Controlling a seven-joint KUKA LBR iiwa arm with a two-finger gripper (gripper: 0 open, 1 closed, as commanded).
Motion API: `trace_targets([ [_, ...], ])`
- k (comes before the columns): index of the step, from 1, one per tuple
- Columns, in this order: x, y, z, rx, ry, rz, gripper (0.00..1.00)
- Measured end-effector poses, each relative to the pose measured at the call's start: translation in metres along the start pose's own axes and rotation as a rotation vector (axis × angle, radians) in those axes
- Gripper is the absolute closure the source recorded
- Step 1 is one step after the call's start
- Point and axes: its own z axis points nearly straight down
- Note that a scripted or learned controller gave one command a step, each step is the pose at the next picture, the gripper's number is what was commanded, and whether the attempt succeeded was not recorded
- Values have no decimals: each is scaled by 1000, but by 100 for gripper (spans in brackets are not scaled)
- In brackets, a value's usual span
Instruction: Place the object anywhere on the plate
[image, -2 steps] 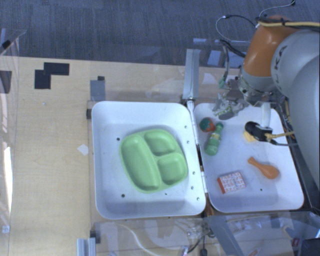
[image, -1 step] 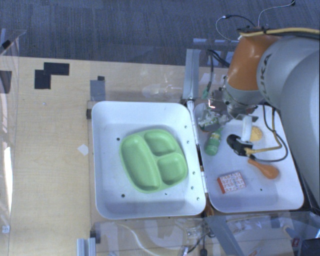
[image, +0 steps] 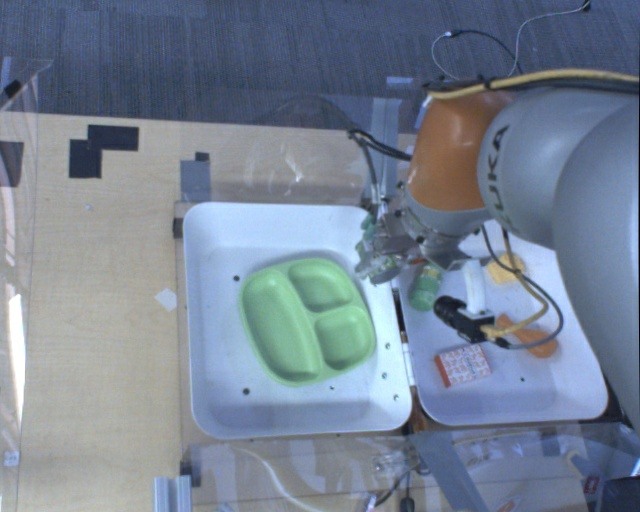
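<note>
Plate (image: 305, 322) beside claw (image: 378, 262)

The light green three-compartment plastic plate (image: 306, 320) lies open from above, with bare white floor of the left bin (image: 215, 250) on its left, far and near sides. Off the plate's right edge the way is crowded: the grey arm's orange-banded wrist (image: 455, 150) hangs over the bins' shared rim, and a green bottle (image: 425, 288) stands just beyond.

arm (image: 560, 170): bulky, rounded grey shell, dark lettering on the side. orange band (image: 450, 150) above wrist. thin black cables (image: 480, 45) loop off the top; yellow cable (image: 560, 78) along it.
</note>
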Motion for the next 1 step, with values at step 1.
trace_targets([
  [1, 0, 0, 0, 0, 0, 1, 0],
])
